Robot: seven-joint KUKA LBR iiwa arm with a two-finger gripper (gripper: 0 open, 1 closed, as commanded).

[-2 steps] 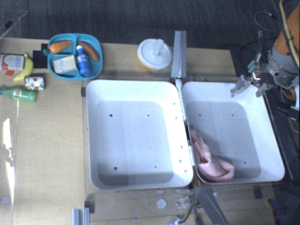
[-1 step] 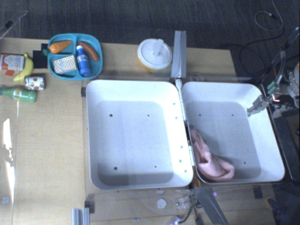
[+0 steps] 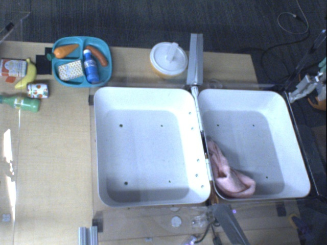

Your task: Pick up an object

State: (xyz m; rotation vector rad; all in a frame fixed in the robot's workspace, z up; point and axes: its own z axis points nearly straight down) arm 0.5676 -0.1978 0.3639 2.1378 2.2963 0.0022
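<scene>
Wooden counter point(image 3: 51, 162), 2 white bins. Pink cloth point(image 3: 227, 175) in right bin point(image 3: 245, 131) corner. Pincer point(image 3: 306, 86) far right, can't tell grip. Reach not begun; next, go down over cloth.

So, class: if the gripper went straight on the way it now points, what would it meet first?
Probably the upper-right rim of the right bin: the gripper sits outside it, pointing left. Height is unclear, so it might pass over.

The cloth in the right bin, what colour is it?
Pale pink; the cloth lies crumpled in the right bin's near-left corner, clearest in the camera view.
</scene>
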